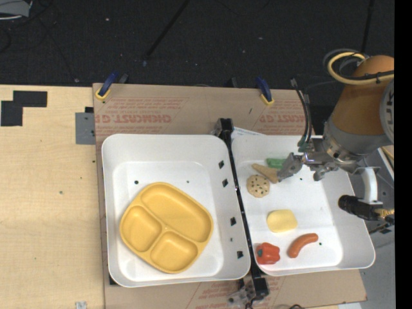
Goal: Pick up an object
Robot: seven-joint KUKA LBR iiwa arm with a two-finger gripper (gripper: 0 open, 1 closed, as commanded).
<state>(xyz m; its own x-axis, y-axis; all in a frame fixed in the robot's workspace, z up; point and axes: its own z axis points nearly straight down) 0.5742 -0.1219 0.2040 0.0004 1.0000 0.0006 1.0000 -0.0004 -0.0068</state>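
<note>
**binwatcher:** Why is the arm hanging over the far corner of the right bin [351, 253]? The end effector [291, 167] sits low, just beside the green piece [275, 162] and the tan stick [264, 171], so I'd guess that cluster is the target.

**gearhead42:** Probably. Can't tell if it's parted or closed, and nothing is visibly caught in it. The cookie [258, 185], yellow block [282, 221], sausage [302, 244] and red pepper [268, 253] lie loose nearer us. The yellow tray [166, 226] stays in the left bin [116, 205], likely too broad to grab.
</note>
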